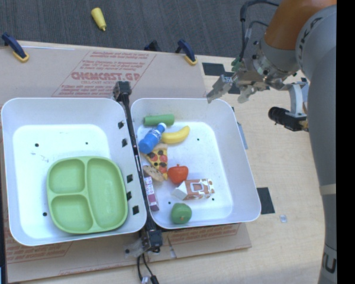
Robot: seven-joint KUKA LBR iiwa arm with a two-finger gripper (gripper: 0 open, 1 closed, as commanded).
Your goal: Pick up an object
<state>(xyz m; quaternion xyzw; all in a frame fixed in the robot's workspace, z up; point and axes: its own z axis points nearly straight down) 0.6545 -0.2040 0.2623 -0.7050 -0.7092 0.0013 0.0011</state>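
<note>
The approach is barely begun: the gripper (232,89) hovers with jaws apart and empty above the right bin's (244,176) far right corner, needing to descend toward the banana (176,135).

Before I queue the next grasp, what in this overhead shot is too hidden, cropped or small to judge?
- Gripper: above the right bin's far corner; fingers look spread with nothing between, but small and blurred.
- Small carton: print too small to read.
- Flat packet: partly under the blue bottle, contents unclear.
- Arm: cut off by the top edge.
- Thin bar by the divider: too small to identify.
</note>
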